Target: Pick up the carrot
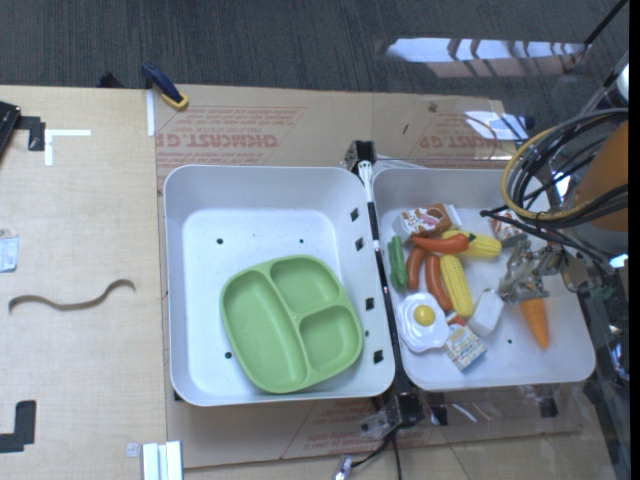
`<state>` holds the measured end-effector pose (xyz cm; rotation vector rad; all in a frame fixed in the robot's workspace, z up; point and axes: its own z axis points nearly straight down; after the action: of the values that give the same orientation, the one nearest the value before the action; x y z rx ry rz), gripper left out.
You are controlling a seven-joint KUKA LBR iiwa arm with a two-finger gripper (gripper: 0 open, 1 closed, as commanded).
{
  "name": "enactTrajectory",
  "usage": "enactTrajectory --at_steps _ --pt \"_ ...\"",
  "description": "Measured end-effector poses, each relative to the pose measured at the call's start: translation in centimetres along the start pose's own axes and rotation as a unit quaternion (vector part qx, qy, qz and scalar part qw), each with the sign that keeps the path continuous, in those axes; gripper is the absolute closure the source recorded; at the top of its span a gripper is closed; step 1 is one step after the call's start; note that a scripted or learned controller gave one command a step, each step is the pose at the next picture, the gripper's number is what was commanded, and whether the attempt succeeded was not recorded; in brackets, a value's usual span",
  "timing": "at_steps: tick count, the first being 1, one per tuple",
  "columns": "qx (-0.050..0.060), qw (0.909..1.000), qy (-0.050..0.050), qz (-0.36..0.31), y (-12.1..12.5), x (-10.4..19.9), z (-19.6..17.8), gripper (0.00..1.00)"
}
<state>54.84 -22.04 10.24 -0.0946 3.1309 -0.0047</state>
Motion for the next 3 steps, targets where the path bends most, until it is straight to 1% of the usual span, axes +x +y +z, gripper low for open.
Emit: enactTrajectory --at_steps 1,2,3 --pt "0.0 1.0 0.0 0.0 0.0 0.0 0.0 0.0" --pt "0.001 1.0 -0.003 -0.001 0.1 -0.2 -1.0 1.0" --pt "-0.001 0.9986 0.004 0.053 5.3 4.1 -5.8 1.0"
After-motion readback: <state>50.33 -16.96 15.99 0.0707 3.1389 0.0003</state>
